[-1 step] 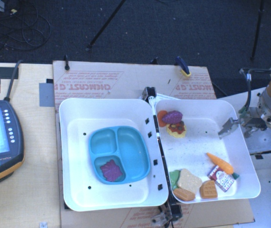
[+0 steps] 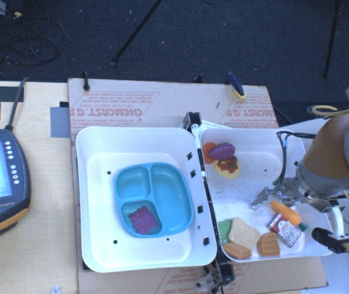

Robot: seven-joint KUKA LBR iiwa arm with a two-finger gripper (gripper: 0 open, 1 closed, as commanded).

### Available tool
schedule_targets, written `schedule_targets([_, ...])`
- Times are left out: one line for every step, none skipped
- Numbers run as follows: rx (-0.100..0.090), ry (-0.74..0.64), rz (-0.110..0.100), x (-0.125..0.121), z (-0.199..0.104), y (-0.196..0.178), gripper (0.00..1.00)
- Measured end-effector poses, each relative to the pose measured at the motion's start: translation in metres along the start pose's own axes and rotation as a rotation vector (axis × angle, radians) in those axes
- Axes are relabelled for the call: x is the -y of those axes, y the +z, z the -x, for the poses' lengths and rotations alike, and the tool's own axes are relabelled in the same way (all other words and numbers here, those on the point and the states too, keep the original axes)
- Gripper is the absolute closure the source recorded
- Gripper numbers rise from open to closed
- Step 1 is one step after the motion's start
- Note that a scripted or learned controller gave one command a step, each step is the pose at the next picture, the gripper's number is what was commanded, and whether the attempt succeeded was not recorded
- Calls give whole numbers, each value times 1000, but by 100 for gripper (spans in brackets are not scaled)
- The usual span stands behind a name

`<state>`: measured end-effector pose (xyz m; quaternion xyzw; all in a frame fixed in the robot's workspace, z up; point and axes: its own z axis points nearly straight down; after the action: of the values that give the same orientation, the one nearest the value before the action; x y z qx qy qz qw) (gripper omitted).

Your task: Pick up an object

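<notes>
A dark carpeted floor with cables lies behind the tabletop (image 2: 40, 164), which carries two white bins on cardboard. The left bin (image 2: 95, 182) holds a blue divided plate (image 2: 174, 195) with a purple piece (image 2: 142, 219) in its lower compartment. The right bin (image 2: 254, 158) holds toy foods: purple grapes (image 2: 222, 150), a carrot (image 2: 285, 212), bread (image 2: 243, 231). The gripper (image 2: 267, 196) hangs low beside the carrot (whether its fingers are spread or closed cannot be told).

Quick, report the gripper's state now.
Gripper: cannot be told; it sits low in the right bin beside the toy carrot, with nothing visibly held.
</notes>
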<state>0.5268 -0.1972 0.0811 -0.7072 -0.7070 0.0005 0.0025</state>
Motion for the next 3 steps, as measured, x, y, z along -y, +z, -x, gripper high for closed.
schedule_targets([0,3,3,-1,3,-17,100])
schedule_targets([0,-6,7,-3,-62,-82,100])
schedule_targets([1,-11,14,-69,-144,-160,100])
